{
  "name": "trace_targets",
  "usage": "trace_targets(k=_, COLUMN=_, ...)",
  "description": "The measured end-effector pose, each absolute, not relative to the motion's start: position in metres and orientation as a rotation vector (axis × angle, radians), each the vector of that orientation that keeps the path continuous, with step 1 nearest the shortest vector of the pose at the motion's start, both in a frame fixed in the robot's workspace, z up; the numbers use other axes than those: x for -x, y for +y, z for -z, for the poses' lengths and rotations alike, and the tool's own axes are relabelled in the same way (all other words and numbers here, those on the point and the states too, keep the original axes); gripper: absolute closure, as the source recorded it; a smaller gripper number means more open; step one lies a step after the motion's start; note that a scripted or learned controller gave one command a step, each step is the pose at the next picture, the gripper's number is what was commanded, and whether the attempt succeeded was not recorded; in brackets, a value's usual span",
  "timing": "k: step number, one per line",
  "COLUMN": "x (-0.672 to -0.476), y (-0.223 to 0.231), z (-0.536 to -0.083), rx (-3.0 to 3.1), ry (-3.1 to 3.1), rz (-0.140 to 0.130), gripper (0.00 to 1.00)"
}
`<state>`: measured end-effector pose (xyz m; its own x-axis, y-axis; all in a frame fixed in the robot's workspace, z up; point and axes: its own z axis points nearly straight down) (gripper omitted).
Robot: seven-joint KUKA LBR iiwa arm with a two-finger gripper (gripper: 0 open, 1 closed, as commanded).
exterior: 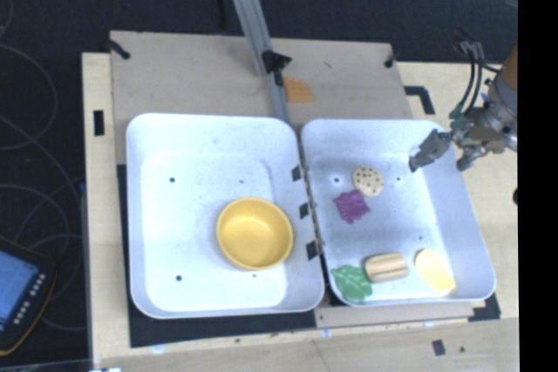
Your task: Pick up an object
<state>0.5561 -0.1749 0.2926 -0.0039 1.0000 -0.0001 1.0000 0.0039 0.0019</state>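
Observation:
The right bin [453,213] holds several small items: a speckled cookie [368,180], a purple piece [351,206], a green leafy piece [350,281], a tan bread roll [385,267] and a pale yellow lemon-like piece [433,268]. A yellow bowl [254,232] sits in the left bin [157,187]. My gripper [446,156] hangs over the right bin's upper right corner, to the right of the cookie and apart from it. Its fingers [426,152] are spread open with nothing between them.
A grey metal post [248,4] slants up from the gap between the bins at the back. An orange tag [296,91] lies on the board behind the bins. Cables trail by the arm at the right edge.

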Motion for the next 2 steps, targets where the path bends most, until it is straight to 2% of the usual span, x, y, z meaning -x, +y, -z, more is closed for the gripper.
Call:
trace_targets(k=1, x=-0.556, y=-0.175, z=-0.293, rx=-2.217, ry=2.224, rz=-0.003, gripper=0.00)
trace_targets(k=2, x=-0.551, y=-0.168, z=-0.236, rx=-2.223, ry=2.222, rz=0.006, gripper=0.00)
